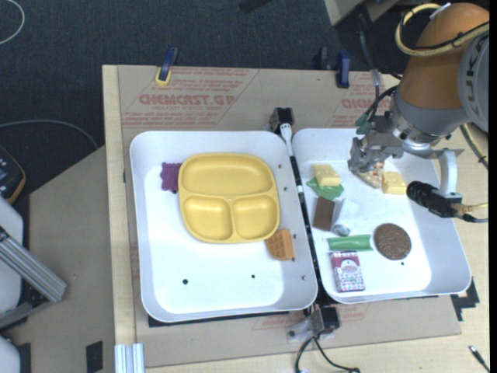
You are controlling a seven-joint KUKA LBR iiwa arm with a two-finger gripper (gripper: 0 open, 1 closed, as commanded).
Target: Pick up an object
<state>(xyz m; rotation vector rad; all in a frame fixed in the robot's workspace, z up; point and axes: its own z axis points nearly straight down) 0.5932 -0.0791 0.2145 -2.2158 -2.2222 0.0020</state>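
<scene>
Grey metal marks your gripper [371,162], low in the right bin [443,274] toward its twelve o'clock rim; whether it is apart or together you cannot tell from here. A yellow block [393,183] lies just beside it at four o'clock. At nine o'clock sits a cheese wedge [327,176] on a green piece [324,186], with a brown block [326,213] below. At six o'clock lie a green bar [349,242], a red box [347,272] and a brown disc [392,241]. The left bin [213,294] holds a yellow tray [229,196], a purple piece [169,176] at its nine o'clock and a waffle [281,245] at five.
</scene>
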